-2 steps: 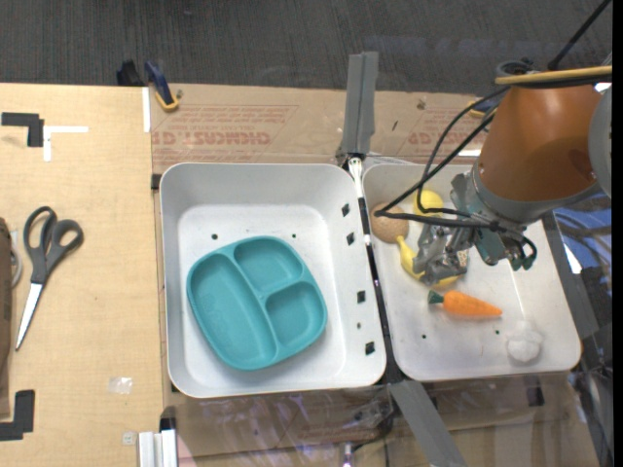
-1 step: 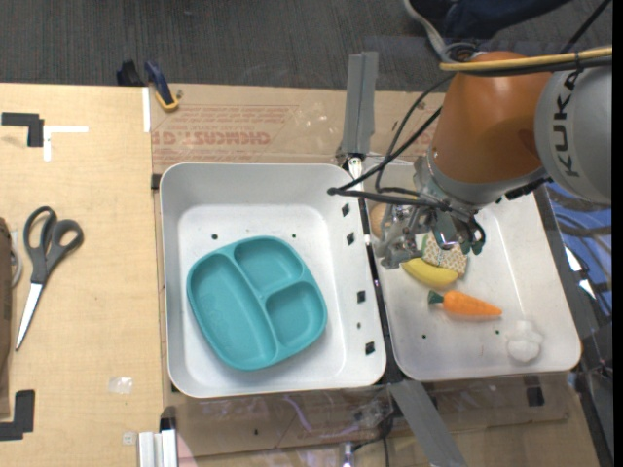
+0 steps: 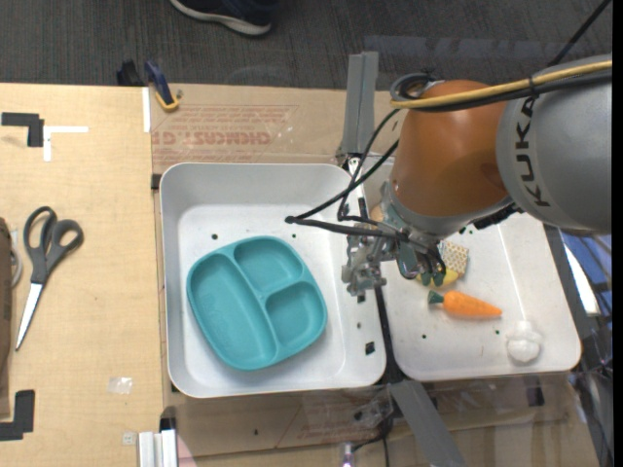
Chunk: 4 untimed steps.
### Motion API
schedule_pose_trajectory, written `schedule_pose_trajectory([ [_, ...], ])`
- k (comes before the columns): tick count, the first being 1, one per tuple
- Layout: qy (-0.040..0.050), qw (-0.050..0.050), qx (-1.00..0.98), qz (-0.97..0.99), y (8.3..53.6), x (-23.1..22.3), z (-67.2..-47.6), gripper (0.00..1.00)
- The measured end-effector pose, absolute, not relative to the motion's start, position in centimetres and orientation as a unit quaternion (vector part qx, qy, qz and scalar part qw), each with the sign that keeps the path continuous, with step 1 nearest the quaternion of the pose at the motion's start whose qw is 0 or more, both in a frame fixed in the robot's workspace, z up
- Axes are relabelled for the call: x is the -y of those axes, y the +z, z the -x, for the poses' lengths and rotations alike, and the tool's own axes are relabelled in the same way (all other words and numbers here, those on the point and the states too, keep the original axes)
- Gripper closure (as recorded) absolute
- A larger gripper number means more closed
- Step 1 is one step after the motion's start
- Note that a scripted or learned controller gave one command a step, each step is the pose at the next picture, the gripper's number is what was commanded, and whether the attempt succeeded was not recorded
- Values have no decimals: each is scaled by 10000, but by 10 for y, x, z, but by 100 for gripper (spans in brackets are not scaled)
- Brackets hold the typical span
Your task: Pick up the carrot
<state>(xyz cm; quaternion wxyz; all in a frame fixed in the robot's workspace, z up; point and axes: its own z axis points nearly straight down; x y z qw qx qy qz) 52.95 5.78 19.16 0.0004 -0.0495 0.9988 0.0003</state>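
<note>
One carrot (image 3: 468,305) lying in the right bin (image 3: 545,353), my hand (image 3: 365,272) just left of it over the bins' shared edge, grip state unclear, teal plate (image 3: 255,303) in the left bin (image 3: 180,290).

Arm (image 3: 506,154) hides right bin's (image 3: 545,358) far half; jaws' state unclear.

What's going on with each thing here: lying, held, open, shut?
carrot: lying loose in the right bin, not held
teal divided plate: flat in the left bin
scissors: on the bench, blades shut
white ball: resting in the right bin
</note>
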Motion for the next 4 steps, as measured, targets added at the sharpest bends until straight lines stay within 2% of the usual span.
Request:
schedule_pose_trajectory([
  [1,6,5,-9506,3104,191,-73,-506,100],
  [2,7,9,-8716,4903,192,-60,-494,100],
  [3,10,7,-8144,5803,191,-96,-478,100],
  [4,3,8,-9175,3978,192,-67,-479,100],
])
